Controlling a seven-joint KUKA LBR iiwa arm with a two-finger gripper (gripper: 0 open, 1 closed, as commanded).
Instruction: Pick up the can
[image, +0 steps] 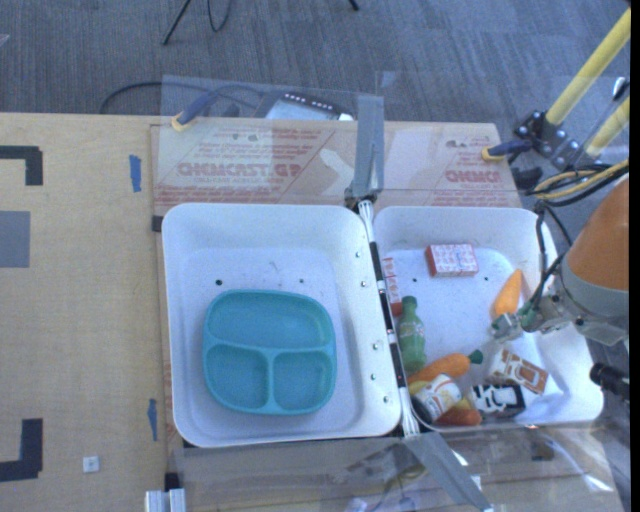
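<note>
Two white bins sit side by side at the middle of the frame. The left bin (190, 240) holds one teal divided plate (268, 352) with three sections, lying flat in its lower half. The right bin (450, 225) holds the clutter. One red box (452, 259) lies near its upper middle. One green bottle (410, 335) stands by the left wall. Two carrots are there: one (508, 292) at the right side, tilted, the other (440, 366) lower, near the bottle. One can (437, 396) lies on its side at the bin's lower left, just below the second carrot. Beside it to the right is one black and white carton (498, 397), and above that one brown and white carton (522, 372).

The gripper (522, 322) hangs at the right side of the right bin, just below the upper carrot and well apart from the can. I cannot tell how it is set.
</note>
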